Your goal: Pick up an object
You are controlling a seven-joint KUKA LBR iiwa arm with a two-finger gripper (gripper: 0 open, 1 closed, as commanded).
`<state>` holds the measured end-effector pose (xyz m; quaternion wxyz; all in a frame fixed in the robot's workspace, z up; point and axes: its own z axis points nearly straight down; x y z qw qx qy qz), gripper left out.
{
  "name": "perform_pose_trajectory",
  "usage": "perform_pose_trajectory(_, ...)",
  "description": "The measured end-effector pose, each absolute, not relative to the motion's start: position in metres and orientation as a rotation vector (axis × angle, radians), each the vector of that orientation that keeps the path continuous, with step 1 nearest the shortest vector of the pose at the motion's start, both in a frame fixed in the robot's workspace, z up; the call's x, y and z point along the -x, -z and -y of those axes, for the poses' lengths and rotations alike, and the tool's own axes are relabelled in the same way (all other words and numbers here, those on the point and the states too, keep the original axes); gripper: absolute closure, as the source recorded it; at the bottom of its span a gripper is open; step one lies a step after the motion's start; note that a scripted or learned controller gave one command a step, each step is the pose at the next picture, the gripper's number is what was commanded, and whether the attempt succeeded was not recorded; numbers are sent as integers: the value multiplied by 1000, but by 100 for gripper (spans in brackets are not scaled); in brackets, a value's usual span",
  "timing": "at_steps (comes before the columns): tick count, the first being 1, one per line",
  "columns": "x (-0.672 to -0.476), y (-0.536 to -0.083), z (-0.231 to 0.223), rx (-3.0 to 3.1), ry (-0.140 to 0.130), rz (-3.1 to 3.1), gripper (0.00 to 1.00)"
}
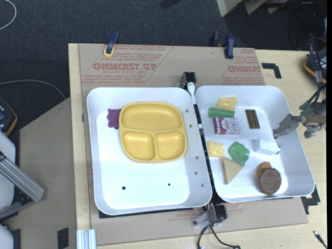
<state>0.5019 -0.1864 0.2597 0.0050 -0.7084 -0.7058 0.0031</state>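
Note:
My gripper [296,129] hangs over the right rim of the right bin [298,154]. It is open, with one grey finger [283,127] pointing in toward the bin and nothing between the fingers. Just left of and below that finger lies a small white block [268,147]. Further in the bin lie a brown bar [252,119], a pink-and-white carton [227,125], a green stick [222,112], a yellow cheese block [227,103], a green lump [238,152], a tan wedge [230,169] and a round brown cookie [270,180].
The left bin [104,154] holds a yellow divided plate [153,130] with a purple piece [113,118] at its left side. A black divider runs between the bins. Clamps sit on the bench's far edge, and cables hang at the right.

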Motion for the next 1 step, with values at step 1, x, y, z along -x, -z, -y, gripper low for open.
perform_pose_trajectory(1,-504,-266,186,2222,0,2222,0)
